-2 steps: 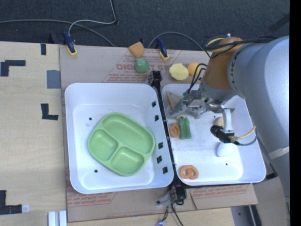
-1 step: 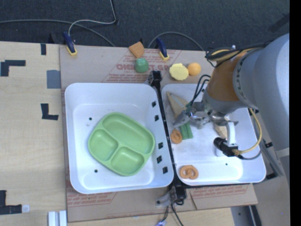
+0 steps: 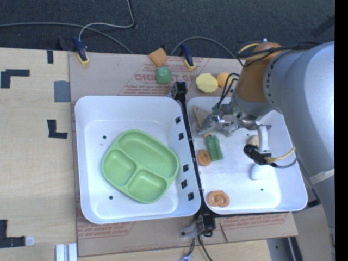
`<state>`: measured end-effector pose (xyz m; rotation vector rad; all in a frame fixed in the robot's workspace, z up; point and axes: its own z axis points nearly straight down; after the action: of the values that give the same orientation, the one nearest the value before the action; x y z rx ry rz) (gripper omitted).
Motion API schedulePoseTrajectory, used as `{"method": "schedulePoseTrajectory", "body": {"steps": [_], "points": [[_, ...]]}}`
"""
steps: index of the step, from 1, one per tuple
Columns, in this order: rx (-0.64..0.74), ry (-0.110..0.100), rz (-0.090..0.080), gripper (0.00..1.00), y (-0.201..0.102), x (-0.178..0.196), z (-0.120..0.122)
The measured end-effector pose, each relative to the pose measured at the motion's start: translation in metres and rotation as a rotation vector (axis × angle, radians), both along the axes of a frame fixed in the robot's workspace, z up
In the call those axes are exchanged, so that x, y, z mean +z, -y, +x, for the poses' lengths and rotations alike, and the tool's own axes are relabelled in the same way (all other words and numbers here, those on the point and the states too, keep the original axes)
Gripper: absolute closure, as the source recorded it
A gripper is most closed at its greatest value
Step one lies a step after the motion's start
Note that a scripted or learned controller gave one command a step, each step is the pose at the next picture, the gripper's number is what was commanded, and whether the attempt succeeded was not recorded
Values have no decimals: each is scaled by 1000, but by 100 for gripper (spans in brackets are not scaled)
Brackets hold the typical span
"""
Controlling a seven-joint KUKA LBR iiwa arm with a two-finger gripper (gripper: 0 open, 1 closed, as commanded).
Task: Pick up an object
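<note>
My gripper (image 3: 213,122) is low in the upper left part of the right bin (image 3: 272,200), under the orange-banded wrist (image 3: 253,86). It hangs over a beige, pointed piece (image 3: 198,115) near the bin's left wall. Just below it lies a green ridged object (image 3: 213,148), with a small orange round piece (image 3: 203,157) beside that. A brown pretzel-like piece (image 3: 218,199) rests near the front of the bin. A white object (image 3: 257,172) lies to the right, below a black and white part of the arm (image 3: 260,145).
The left bin (image 3: 87,145) holds a green divided plate (image 3: 140,166). On the cardboard behind the bins sit a yellow lemon (image 3: 206,82), an orange ball (image 3: 223,79), a green ball (image 3: 163,75) and an orange block (image 3: 157,56). The large grey arm covers the right side.
</note>
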<state>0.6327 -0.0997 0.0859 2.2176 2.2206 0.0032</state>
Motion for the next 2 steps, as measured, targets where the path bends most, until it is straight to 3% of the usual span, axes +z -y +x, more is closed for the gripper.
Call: {"method": "schedulePoseTrajectory", "body": {"steps": [1,2], "points": [[0,0,-1,0,-1,0,-31],[2,1,1,0,1,0,-32]]}}
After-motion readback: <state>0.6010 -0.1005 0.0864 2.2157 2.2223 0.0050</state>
